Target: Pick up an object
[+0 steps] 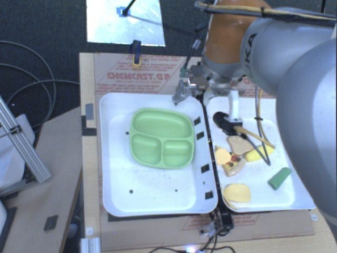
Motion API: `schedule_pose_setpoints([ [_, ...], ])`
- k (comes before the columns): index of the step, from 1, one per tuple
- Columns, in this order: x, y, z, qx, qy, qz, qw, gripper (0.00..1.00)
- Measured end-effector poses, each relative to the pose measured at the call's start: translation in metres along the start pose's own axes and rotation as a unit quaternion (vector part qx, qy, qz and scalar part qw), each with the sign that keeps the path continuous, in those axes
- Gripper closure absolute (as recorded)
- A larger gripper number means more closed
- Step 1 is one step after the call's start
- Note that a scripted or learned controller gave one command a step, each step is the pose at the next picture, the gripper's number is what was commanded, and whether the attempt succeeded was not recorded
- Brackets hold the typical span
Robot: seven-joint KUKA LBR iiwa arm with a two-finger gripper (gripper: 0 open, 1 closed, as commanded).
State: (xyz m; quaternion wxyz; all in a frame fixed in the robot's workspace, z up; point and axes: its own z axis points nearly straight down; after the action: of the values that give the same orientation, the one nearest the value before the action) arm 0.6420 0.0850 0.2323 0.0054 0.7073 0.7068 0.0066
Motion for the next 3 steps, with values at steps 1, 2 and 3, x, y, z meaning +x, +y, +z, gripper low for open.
schedule_pose_setpoints([
  [1, -0.047, -0.012, -0.036, 0.005, -0.002, 0.001, 1.0, 0.0],
  [2, -0.043, -0.011, -0.044, 0.006, -0.001, -0.002, 1.0, 1.0],
  [3, -0.012, -0.034, 0.016, 0.011, 0.0, -0.003, 0.9999, 1.0],
])
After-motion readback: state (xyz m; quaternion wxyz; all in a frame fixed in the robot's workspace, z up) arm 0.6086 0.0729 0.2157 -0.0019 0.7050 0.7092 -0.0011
